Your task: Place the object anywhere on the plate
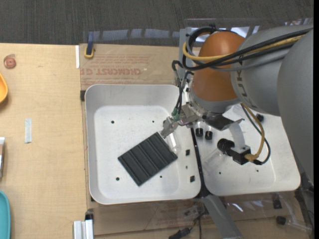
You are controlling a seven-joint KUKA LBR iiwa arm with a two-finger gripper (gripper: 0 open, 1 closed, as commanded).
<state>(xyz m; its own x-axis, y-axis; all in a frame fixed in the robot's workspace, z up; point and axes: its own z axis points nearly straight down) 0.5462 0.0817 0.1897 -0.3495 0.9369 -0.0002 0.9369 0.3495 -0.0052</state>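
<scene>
— If the gripper lets go where it hangs now, what goes wrong?

— It sits over the upper right corner of the plate, the dark ribbed one lying askew in the left bin. I judge that a drop there could catch the edge and slide onto the bin floor, since the ribs run towards that corner.

— Is it carrying anything?

— I cannot tell. The tip is small and blurred, so whether it is clenched, released or grasping something is unclear. A pale glint lies just beside it, but I cannot name it.

— And the arm?

— It reaches in from the right across the right bin, its orange band above the wall between the bins, wrist tilted down and left towards the plate.
</scene>
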